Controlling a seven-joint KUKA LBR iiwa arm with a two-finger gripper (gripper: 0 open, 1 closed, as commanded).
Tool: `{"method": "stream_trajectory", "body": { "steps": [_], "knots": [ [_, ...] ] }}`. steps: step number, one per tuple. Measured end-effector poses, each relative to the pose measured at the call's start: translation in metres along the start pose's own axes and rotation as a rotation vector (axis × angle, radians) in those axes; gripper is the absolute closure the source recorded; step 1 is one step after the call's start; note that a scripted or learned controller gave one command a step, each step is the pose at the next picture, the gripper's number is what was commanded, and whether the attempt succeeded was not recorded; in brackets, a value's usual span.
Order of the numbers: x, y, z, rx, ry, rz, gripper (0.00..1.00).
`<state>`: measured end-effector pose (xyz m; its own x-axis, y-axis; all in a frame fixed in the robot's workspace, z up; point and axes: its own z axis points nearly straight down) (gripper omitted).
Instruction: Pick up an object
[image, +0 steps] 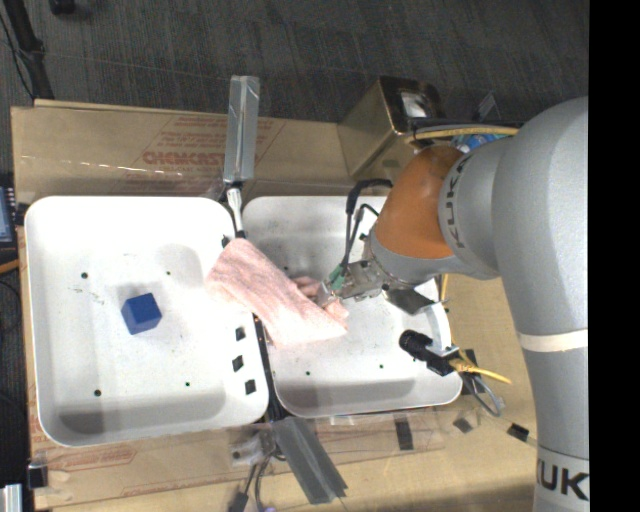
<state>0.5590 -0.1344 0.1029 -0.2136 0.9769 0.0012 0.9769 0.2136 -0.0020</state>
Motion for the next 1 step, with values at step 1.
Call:
{"method": "stream_trajectory", "body": {
  "steps": [1],
  "knots": [
    [-0.0131, 0.0340, -0.0908, -0.001, -0.001, -0.018, 1.00]
  ]
}}
